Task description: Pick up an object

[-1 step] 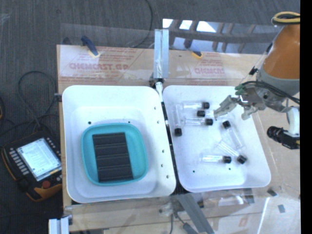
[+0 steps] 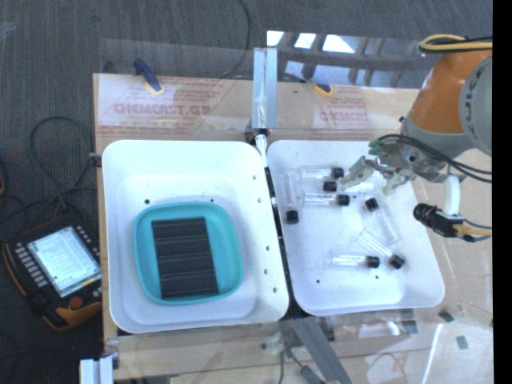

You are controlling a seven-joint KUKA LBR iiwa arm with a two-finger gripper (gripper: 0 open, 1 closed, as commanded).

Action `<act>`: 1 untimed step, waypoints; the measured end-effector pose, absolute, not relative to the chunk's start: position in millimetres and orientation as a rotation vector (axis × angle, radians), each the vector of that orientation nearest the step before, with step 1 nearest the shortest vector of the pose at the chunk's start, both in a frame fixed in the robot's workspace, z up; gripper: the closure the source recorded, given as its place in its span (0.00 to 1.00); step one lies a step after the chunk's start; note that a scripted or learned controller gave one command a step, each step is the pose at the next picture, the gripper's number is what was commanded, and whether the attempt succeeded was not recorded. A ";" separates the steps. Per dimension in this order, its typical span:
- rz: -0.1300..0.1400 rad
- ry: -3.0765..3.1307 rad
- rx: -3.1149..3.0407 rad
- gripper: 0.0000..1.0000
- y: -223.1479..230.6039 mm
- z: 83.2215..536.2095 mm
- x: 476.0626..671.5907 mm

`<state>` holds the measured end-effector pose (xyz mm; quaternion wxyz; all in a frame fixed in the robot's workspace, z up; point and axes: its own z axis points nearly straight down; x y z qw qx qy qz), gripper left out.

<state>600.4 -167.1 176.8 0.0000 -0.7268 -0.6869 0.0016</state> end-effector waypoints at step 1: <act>0.003 -2.249 -2.195 0.00 -182.6 93.2 631.5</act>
